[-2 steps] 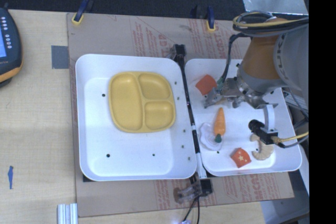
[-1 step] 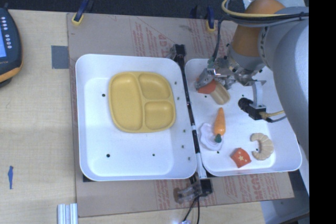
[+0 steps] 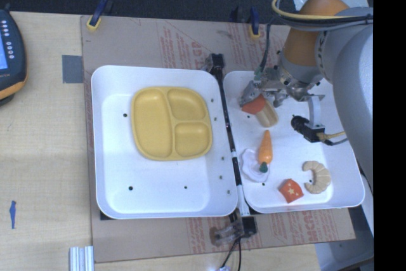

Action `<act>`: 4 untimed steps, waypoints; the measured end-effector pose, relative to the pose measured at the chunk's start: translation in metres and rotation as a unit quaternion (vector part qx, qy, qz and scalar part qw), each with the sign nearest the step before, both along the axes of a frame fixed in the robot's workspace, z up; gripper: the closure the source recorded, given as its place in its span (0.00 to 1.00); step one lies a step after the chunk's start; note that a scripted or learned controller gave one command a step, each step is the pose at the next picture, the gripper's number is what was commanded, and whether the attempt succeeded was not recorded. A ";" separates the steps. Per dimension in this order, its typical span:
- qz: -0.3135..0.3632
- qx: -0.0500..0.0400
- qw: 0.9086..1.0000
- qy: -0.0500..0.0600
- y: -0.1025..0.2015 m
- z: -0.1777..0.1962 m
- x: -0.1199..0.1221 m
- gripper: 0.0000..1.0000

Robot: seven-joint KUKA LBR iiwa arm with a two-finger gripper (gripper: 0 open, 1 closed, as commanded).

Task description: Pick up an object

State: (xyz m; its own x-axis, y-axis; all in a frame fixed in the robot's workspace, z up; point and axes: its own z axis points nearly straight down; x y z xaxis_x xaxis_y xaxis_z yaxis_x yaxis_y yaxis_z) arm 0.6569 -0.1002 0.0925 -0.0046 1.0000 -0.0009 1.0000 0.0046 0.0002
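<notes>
At the near edge of the right bin (image 3: 355, 200) lie a red piece (image 3: 290, 190) and a croissant (image 3: 317, 176), close together. A little farther in, a carrot (image 3: 265, 148) rests with its green end on a small white disc (image 3: 255, 170). None of these is near the arm.

Farther back, the gripper (image 3: 266, 97) is low over the far part of this bin, just above a red and tan item (image 3: 260, 109). Whether it is open or closed I cannot tell, because the metal parts hide it.

In the left bin (image 3: 108, 136) lies a yellow divided plate (image 3: 171, 122), untouched.

The risk, in my judgement: the item sits close to the wall between the bins, so it could slip away or be pushed against that wall.
</notes>
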 end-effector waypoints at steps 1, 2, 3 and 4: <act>-0.002 0.001 1.000 0.006 -0.021 -0.001 -0.087 0.00; 0.002 0.001 1.000 0.000 0.009 0.000 -0.012 0.00; -0.001 0.000 1.000 0.001 -0.018 -0.001 0.000 0.00; -0.002 0.001 1.000 0.006 -0.026 -0.001 -0.081 0.00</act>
